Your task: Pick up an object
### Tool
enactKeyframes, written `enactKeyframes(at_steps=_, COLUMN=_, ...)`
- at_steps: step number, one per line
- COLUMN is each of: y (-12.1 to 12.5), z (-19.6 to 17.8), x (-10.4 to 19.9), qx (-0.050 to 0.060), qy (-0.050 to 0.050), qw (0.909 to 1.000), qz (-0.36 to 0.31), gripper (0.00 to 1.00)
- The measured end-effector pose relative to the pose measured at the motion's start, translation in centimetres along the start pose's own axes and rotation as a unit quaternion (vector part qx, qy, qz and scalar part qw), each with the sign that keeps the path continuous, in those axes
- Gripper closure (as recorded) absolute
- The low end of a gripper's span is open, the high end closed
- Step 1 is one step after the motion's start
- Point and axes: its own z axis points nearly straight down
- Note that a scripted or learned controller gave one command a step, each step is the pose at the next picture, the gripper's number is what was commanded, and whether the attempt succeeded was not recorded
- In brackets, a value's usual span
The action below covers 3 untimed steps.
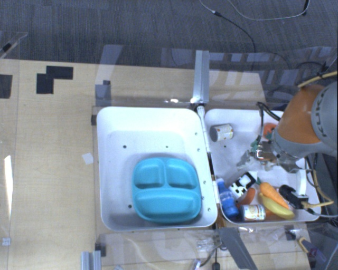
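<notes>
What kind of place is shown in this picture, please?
Probably a robotics lab set up for picking trials: two white bins on a wooden bench, the arm above small mixed objects, and a cable on grey carpet.

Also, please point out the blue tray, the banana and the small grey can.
blue tray [166, 190], camera view, centre divider ridge.
banana [277, 205], camera view, middle of its yellow body.
small grey can [222, 132], camera view, its side wall.

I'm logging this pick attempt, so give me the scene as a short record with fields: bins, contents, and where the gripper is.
left bin: holds a blue divided tray
right bin: small silver can lying alone near the back; pile at the front with a carrot, banana, blue bottle, jar
gripper: over the right bin's middle, above bare floor
holding: nothing visible between fingers
</notes>
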Motion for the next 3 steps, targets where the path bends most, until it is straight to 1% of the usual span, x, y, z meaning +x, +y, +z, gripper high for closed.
enactKeyframes(at_steps=1, y=-4.0, z=0.6, x=-6.8, qx=-0.006, qy=-0.001, qw=0.9994, qz=0.035, gripper=0.00)
enactKeyframes(at_steps=2, y=-3.7, z=-0.3, x=-6.7, qx=-0.008, qy=0.000, qw=0.9994, qz=0.033, gripper=1.00)
enactKeyframes(at_steps=3, y=-1.9, z=-16.4, x=-5.5, qx=-0.002, qy=-0.001, qw=0.9998, qz=-0.019, gripper=1.00)
